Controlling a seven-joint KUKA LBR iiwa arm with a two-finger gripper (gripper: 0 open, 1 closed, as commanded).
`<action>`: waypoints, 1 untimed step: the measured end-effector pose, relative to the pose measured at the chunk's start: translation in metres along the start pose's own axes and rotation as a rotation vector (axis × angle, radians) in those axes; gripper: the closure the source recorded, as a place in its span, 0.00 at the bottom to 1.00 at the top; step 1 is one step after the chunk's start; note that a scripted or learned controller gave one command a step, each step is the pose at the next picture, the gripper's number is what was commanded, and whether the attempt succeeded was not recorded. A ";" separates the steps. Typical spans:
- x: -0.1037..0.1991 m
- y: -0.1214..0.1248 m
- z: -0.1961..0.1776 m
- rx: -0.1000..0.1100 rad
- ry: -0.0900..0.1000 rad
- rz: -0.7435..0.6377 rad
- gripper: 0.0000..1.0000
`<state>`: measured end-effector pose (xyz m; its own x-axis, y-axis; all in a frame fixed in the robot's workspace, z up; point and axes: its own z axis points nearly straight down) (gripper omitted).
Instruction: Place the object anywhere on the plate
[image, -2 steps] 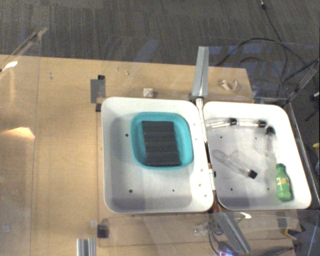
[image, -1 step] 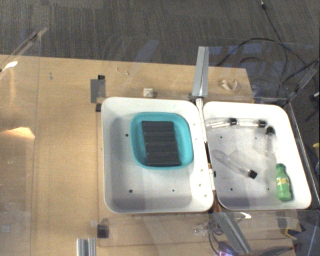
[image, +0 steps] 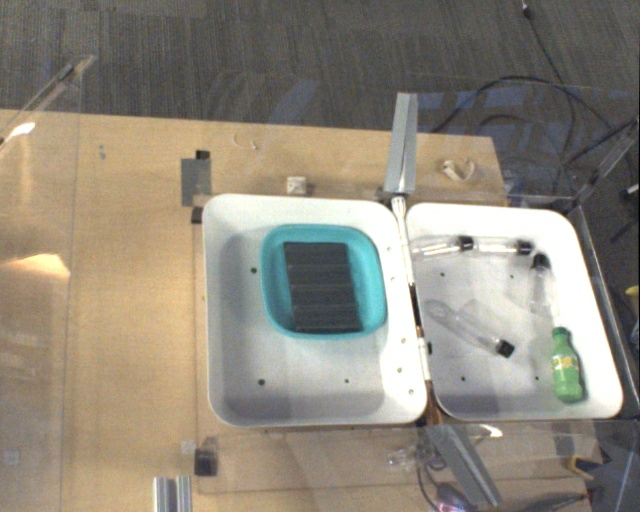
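Claw: open or closed, cannot tell. Left bin (image: 300, 375): teal plate (image: 272, 285), with a dark ribbed block (image: 320, 288) lying flat on its middle. Right bin (image: 480, 388): green bottle (image: 566, 366) at the near right corner; three clear black-capped tubes (image: 470, 243) scattered apart. Both bins rest on the table (image: 110, 300).
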<state>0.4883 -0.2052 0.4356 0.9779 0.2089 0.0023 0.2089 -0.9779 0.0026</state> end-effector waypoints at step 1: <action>0.000 0.000 0.000 0.000 0.000 0.000 0.00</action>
